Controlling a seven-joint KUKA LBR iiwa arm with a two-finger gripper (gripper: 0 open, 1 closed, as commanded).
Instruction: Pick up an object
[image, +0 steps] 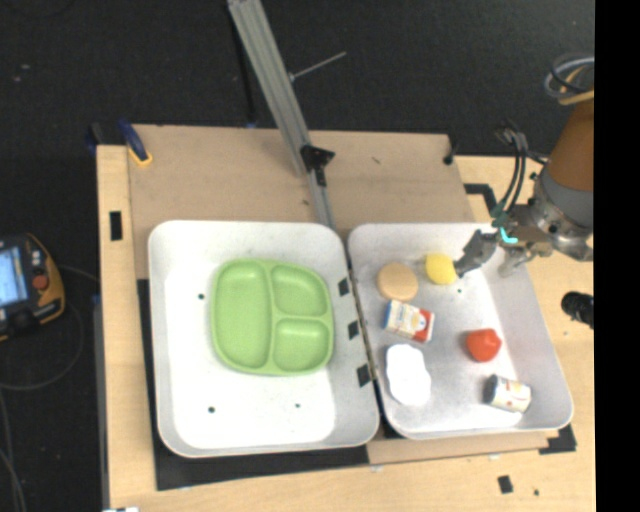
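Lowest in view, a small white can (510, 394) — the open, empty hand (493, 253) hovers beside the yellow ball (439, 267); centre over it before closing.

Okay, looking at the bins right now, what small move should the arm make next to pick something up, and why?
Probably a short move left and down toward the yellow ball. The gripper hovers over the far right part of the right bin with nothing between its fingers, and the ball lies just left of them, nearer than the red object or the small carton.
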